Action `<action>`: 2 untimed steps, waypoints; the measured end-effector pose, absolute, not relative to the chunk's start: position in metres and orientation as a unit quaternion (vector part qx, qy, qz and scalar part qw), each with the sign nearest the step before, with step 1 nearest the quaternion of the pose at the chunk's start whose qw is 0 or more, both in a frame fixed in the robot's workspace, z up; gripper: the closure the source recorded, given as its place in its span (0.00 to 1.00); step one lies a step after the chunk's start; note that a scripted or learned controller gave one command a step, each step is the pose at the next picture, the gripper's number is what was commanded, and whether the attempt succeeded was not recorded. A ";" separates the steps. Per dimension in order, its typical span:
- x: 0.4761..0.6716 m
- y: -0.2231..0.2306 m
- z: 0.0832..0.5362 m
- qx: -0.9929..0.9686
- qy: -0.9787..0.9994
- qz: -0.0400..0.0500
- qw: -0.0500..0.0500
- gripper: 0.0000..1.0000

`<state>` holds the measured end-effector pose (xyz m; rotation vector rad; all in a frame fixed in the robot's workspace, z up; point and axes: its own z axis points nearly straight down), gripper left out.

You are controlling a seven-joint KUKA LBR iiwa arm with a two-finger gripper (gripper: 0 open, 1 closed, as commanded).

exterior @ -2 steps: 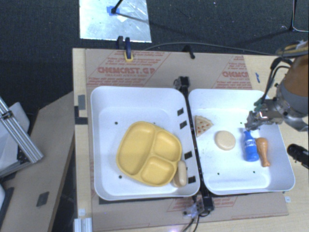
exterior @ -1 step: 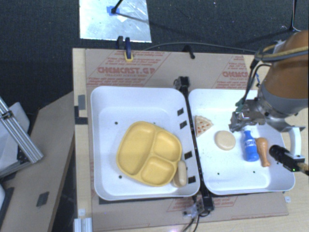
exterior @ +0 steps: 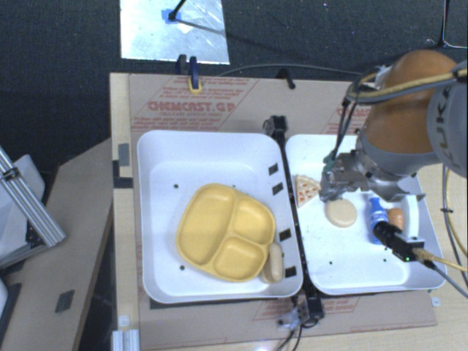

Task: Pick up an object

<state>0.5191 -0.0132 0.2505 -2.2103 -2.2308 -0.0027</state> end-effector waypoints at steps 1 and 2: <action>0.515 0.034 0.235 -0.704 -0.710 -0.001 0.001 1.00; 0.522 0.081 0.226 -0.704 -0.710 -0.001 0.000 1.00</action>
